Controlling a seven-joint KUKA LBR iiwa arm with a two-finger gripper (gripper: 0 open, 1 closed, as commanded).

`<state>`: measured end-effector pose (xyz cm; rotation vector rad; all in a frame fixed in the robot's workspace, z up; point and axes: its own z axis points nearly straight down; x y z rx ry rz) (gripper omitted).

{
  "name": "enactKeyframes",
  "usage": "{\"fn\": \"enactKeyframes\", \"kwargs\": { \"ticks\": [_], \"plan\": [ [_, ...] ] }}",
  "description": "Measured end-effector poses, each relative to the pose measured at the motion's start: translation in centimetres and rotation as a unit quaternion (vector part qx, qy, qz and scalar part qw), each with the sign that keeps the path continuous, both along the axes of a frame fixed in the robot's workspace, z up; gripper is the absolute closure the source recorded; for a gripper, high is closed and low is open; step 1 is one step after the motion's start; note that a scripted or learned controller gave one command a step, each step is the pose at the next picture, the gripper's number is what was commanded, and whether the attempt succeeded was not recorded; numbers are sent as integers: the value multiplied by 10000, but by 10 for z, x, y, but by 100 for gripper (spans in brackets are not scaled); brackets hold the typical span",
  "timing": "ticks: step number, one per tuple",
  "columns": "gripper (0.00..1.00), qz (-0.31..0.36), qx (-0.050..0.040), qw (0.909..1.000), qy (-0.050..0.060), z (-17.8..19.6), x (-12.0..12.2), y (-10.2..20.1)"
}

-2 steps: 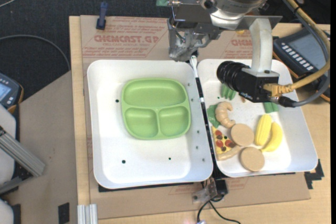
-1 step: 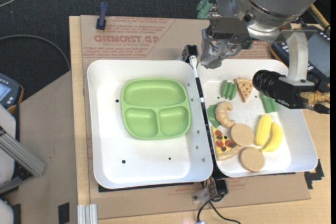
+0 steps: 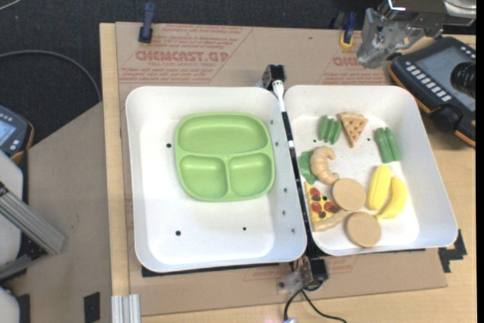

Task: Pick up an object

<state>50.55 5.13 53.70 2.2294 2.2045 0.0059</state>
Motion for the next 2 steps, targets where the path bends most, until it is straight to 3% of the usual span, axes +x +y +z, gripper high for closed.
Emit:
{"fn": "enactKeyframes", "kwargs": {
  "ticks": [1, 2],
  "plan": [
    [100, 79, 18, 10000, -6, -1, 74, 79],
    [100, 91, 23, 10000, 6, -2, 112, 160]
  ]
}}
